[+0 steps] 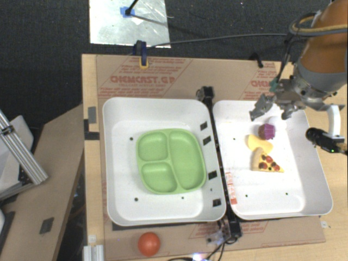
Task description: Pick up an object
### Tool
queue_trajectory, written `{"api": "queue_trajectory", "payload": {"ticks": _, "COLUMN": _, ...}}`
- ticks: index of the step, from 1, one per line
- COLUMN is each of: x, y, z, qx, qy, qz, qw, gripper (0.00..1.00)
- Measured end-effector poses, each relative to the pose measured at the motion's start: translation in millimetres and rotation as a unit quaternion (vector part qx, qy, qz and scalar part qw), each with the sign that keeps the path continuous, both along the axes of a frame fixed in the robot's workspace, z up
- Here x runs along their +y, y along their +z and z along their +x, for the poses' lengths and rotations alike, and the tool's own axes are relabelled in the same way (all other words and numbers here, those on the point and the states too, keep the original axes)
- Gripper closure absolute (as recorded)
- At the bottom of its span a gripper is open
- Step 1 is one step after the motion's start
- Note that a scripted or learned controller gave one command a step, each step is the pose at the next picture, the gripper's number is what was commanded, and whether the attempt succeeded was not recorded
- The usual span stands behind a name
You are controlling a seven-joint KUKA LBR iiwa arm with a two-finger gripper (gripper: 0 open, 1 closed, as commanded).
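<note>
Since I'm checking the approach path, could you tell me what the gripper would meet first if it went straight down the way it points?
Probably the purple toy, just below the open gripper in the right bin; depth is unclear, so it might meet bin floor beside it.

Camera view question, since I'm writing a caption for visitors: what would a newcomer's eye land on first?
Probably the green divided tray lying in the left white bin, the brightest patch in view. Next, the arm's claw hanging open above the right bin, just over a purple toy and a pizza slice toy. An orange ball sits on the bench in front of the bins.
</note>
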State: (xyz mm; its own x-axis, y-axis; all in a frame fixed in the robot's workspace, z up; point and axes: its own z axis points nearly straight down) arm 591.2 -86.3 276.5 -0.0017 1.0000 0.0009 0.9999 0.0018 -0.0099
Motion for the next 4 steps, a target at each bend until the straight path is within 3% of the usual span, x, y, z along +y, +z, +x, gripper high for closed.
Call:
{"api": "queue_trajectory", "payload": {"ticks": 1, "x": 0.2, "y": 6.6, "z": 1.8, "qx": -0.006, "qy": 0.001, "qz": -0.0003, "qw": 1.0000, "gripper": 0.00}}
{"api": "queue_trajectory", "payload": {"ticks": 4, "x": 3.7, "y": -135.7, "z": -4.4, "qx": -0.004, "qy": 0.000, "qz": -0.0002, "qw": 1.0000, "gripper": 0.00}}
